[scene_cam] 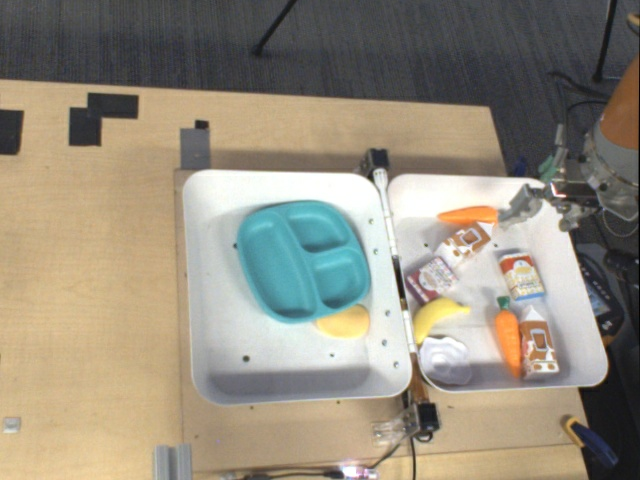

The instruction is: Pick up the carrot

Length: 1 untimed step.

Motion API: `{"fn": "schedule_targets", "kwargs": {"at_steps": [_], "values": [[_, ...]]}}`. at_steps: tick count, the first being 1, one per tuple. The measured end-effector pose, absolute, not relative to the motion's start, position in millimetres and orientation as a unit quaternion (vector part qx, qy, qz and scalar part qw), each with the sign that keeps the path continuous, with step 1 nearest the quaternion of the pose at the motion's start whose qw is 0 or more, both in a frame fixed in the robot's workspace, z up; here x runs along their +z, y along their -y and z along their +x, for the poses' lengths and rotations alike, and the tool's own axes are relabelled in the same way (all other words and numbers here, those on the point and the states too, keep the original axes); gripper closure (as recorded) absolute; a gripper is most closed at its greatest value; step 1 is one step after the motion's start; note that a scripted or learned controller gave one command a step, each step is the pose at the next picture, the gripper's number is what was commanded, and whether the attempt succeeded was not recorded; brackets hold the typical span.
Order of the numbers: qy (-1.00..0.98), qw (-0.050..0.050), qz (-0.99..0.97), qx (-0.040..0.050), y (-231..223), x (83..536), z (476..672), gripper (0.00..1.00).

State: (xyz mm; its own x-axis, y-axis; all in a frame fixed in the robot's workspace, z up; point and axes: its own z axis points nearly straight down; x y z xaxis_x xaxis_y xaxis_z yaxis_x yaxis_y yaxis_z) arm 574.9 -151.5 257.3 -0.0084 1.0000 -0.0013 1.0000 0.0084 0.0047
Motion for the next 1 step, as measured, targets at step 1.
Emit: {"fn": "schedule_targets", "kwargs": {"at_steps": [1], "values": [[-0.683,0.0,0.73,0.0005,147.8,112.8,519.7,0.0]]}}
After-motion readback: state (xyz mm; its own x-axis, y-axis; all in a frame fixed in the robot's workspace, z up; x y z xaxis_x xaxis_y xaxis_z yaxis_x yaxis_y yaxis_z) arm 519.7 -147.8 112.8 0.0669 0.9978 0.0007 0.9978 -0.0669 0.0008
